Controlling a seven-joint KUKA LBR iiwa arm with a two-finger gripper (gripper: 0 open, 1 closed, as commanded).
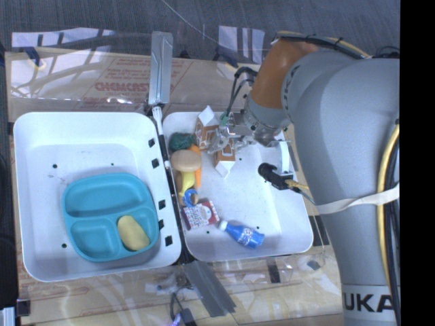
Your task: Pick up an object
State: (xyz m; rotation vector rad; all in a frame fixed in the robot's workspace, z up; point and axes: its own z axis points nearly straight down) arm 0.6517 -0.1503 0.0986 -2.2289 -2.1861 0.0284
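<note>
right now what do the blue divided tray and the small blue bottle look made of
Teal-blue divided tray: looks like moulded plastic, matte to satin, with rounded compartment walls and uniform colour. Small blue bottle: probably plastic, glossy, with highlights and a white cap; too small for certainty.

Bins (41, 141): smooth white plastic, semi-gloss. Teal tray (102, 199): matt plastic. Arm (340, 114): smooth grey shell. Table (88, 80): wood-look.

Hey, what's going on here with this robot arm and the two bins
A grey robot arm reaches in from the right, its gripper down in the right bin among a cluster of small items near the back. A blue bottle and a red-and-white packet lie nearer the front. In the left bin, a teal divided tray holds a yellow object.
</note>
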